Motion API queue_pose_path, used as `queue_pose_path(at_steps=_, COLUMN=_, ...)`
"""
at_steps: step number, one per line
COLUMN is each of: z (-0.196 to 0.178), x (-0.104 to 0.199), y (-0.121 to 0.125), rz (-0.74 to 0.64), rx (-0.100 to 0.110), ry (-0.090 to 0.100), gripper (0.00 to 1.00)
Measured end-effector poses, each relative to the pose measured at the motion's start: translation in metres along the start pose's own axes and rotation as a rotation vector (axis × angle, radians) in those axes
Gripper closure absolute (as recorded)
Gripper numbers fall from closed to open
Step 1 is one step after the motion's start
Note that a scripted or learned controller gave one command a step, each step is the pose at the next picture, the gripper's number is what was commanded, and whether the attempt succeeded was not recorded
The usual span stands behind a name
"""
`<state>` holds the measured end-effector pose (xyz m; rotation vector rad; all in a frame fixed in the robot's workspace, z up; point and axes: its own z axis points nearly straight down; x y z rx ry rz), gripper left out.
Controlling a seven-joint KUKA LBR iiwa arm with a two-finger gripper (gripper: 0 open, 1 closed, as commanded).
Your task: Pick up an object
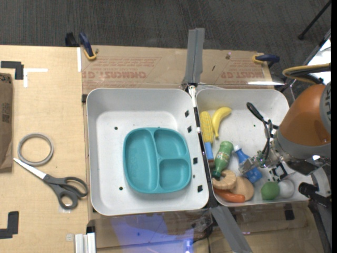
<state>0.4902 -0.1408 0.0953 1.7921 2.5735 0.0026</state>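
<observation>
My claw (261, 161) hangs low in the right bin (239, 96), over a small blue object (251, 174) just below its tips; whether the claw is open or gripping, I cannot tell. A green bottle (222, 157) lies just left, a green ball (270, 190) below right.

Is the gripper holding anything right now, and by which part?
Cannot be told: the gripper sits low among the toys beside a blue object, its grip unclear.
</observation>
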Motion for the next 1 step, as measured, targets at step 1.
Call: queue_pose_path(at_steps=1, z=-0.1171, x=0.0434, y=0.0422, rz=-0.003, rx=0.005, ry=0.002, gripper=1.0)
